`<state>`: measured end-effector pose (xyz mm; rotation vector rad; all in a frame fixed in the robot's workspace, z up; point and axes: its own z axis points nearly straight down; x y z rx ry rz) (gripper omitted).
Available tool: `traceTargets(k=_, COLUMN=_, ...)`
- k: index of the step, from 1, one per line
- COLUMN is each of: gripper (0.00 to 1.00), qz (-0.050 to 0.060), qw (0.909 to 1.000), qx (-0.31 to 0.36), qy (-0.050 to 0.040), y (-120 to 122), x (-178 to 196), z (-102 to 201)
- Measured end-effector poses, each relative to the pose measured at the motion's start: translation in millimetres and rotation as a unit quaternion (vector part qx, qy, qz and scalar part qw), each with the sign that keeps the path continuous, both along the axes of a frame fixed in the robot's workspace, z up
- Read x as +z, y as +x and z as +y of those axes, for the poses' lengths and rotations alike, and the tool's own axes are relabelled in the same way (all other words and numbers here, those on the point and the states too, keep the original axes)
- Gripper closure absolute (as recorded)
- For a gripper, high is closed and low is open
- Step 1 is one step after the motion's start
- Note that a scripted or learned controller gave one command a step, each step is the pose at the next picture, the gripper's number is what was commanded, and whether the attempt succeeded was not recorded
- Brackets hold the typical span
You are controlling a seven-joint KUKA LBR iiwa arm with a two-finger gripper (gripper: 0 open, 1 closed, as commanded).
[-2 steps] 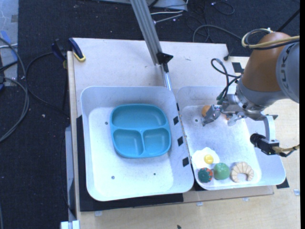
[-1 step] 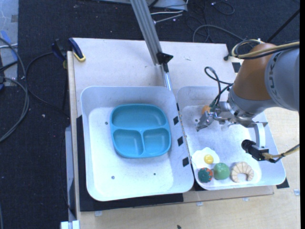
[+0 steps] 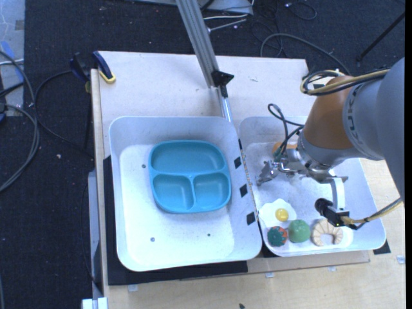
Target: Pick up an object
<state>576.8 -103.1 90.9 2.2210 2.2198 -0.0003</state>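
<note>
Fingers [image 3: 262, 174] apart, nothing btwn, over right bin [image 3: 373, 237]

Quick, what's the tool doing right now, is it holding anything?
Tool: above the right bin, nothing seen in it; open or closed cannot be told.

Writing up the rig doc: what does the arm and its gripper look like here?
Bulky grey arm with a wide orange band above the wrist. Metallic silver gripper at its end, a white bracket beside it. Black and yellow cables loop around the wrist.
</note>
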Motion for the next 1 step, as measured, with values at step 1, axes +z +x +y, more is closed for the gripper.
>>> traceTargets(k=1, gripper=1.00, qz=-0.003, qw=1.0000, qx=-0.001, qy=-0.0010, y=1.6, x=14.0, z=-1.0)
